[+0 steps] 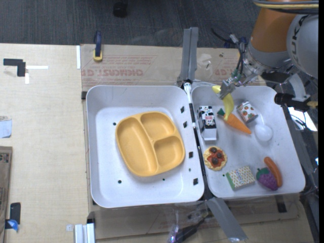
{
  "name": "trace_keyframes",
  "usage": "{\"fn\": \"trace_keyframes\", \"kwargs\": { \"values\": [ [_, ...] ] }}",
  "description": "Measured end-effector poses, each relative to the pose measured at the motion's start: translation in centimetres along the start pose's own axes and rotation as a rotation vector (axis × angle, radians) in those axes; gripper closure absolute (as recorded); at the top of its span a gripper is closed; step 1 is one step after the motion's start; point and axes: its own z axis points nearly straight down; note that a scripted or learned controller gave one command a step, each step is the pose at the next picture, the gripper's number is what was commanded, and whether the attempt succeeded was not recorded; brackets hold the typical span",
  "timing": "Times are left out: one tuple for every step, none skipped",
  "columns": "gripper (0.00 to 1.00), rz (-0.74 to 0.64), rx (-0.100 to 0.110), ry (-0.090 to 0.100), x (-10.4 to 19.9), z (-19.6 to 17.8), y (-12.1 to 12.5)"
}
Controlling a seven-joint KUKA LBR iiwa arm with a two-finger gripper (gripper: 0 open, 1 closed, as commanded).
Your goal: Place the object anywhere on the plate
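Note:
A yellow three-compartment plate [150,143] lies in the left bin [101,135]. My gripper [226,88] hangs over the back left corner of the right bin [291,151]. It is shut on a yellow toy banana [228,104], whose body droops below the fingers while its tip pokes out to the left. The banana sits just above the leafy end of an orange carrot [238,123]. The plate lies well to the left of the gripper, across the divider between the bins.
The right bin also holds a cow-patterned box [207,121], a strawberry-print box [247,112], a white egg [263,132], a small pizza [215,157], a dotted green box [240,176], purple grapes [266,179] and a red sausage [274,168].

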Motion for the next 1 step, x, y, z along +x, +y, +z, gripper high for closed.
{"fn": "trace_keyframes", "kwargs": {
  "values": [
    [1.00, -0.146, 0.000, 0.002, 6.68, 1.31, -4.14]
  ]
}}
